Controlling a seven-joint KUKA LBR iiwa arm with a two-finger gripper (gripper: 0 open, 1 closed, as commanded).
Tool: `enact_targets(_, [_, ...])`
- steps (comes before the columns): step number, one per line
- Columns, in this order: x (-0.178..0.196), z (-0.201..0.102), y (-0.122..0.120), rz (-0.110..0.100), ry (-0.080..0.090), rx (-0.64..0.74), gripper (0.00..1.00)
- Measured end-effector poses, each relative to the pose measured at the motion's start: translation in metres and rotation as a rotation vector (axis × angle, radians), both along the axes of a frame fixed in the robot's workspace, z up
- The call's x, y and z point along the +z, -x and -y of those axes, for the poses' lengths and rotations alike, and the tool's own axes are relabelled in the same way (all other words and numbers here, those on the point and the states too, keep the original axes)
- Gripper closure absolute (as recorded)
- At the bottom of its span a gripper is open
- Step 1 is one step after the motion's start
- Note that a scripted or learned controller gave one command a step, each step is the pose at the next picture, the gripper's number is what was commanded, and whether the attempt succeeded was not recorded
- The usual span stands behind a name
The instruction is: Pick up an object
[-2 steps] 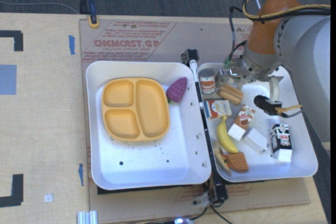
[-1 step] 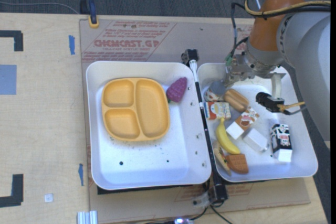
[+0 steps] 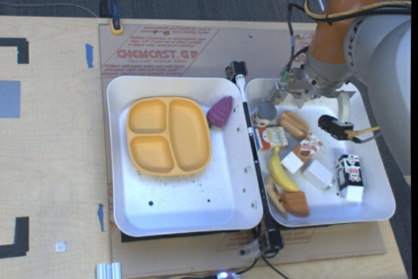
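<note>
The pincer (image 3: 302, 89) hangs low over the far end of the right bin (image 3: 375, 196); whether it is open or closed cannot be told. Nearer than it lie a bread roll (image 3: 293, 123) and a banana (image 3: 281, 171), apart from it

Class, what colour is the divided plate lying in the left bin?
The divided plate is yellow-orange, seen clearly in the camera view.

A purple ridged toy grape bunch (image 3: 220, 112) lies tilted in the left white bin's (image 3: 189, 215) upper right corner, just beside a yellow three-compartment plastic plate (image 3: 169, 135)
</note>
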State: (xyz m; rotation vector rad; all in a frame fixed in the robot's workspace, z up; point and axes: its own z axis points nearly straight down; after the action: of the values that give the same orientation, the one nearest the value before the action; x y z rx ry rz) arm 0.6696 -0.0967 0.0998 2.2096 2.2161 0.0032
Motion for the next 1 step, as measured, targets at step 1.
enact_targets(1, [-0.0111,0.013,0.0623,-0.002,-0.005,-0.003,0.0])
